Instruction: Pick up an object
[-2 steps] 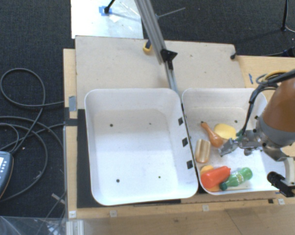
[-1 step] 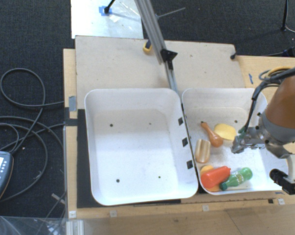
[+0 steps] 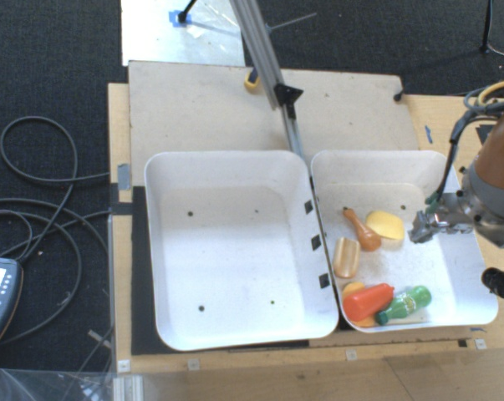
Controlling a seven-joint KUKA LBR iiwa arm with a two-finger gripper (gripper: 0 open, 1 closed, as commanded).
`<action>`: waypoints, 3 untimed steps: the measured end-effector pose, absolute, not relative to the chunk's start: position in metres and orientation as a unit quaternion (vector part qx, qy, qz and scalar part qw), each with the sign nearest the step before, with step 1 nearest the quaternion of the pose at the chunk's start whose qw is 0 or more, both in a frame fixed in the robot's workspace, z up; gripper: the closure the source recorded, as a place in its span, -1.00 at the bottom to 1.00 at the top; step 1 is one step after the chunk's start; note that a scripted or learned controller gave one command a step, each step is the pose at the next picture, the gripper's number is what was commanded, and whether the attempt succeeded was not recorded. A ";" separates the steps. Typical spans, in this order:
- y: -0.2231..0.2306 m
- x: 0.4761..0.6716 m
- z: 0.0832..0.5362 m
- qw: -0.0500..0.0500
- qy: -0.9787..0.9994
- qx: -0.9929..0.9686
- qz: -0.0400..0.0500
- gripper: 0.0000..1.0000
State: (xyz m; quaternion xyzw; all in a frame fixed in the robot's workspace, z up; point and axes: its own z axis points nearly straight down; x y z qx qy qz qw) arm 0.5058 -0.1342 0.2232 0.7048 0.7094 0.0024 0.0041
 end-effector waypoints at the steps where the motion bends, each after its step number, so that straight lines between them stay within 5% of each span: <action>1: -0.135 0.507 0.243 0.002 0.709 0.705 0.001 1.00; 3: -0.028 0.508 0.222 -0.001 0.711 0.703 0.001 1.00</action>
